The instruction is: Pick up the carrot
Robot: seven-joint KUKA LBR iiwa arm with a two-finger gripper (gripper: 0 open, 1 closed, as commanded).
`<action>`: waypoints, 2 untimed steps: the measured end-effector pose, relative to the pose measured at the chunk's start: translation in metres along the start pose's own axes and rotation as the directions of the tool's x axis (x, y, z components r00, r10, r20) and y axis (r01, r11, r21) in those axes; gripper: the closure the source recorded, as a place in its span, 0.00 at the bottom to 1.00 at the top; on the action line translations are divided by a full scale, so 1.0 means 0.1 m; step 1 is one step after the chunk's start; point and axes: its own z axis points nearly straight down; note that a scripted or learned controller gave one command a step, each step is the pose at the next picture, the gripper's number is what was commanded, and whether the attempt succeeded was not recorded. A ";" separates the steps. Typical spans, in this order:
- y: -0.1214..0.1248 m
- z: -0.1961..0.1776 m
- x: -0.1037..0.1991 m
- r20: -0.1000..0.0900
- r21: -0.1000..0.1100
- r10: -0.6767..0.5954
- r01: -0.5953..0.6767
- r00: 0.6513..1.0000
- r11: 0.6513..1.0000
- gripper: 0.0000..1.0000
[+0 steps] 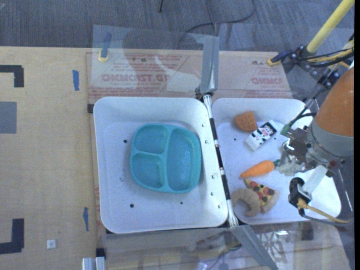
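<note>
The orange carrot lies on its side near the middle of the right bin, its thick end pointing right. My gripper hangs low at the right side of that bin, just off the carrot's right end, under the grey wrist and orange band. From this view I cannot tell whether it touches the carrot.
In the right bin, a brown cookie and a white-and-black box sit behind the carrot. A pizza slice and a tan toy lie in front. The left bin holds a blue divided plate.
</note>
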 end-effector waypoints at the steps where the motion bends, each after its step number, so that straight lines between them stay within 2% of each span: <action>1: -0.08 0.03 0.03 -0.001 0.002 0.150 -0.150 0.989 0.989 1.00; 2: -0.06 1.05 0.14 -0.019 -0.010 0.510 -0.511 0.860 0.860 1.00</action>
